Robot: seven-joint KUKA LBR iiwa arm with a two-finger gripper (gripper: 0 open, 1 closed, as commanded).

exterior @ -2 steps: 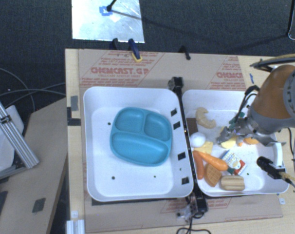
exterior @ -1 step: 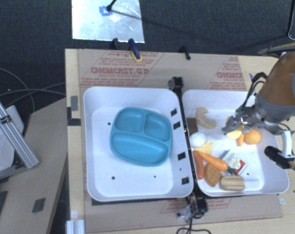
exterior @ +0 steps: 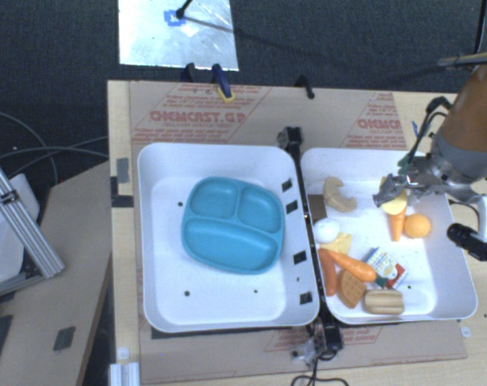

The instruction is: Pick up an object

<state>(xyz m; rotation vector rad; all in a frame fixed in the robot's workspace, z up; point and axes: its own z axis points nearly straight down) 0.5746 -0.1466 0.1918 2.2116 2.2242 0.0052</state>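
Note:
The right bin (exterior: 452,296) holds several toy foods. Among them are a tan piece (exterior: 337,195), a white egg (exterior: 327,231), a long carrot (exterior: 353,264), a small colourful box (exterior: 385,265), a bread roll (exterior: 383,301) and an orange ball (exterior: 418,226). A small orange cone with a yellow top (exterior: 396,218) lies beside the ball. My gripper (exterior: 393,190) hangs over the bin's upper right part, just above that cone's yellow top. I see nothing lifted off the bin floor.
The left bin (exterior: 159,215) carries a blue divided plate (exterior: 232,223). A black divider with clips (exterior: 301,215) runs between the bins. A brown waffle piece (exterior: 352,289) and a yellow wedge (exterior: 341,244) lie near the carrot.

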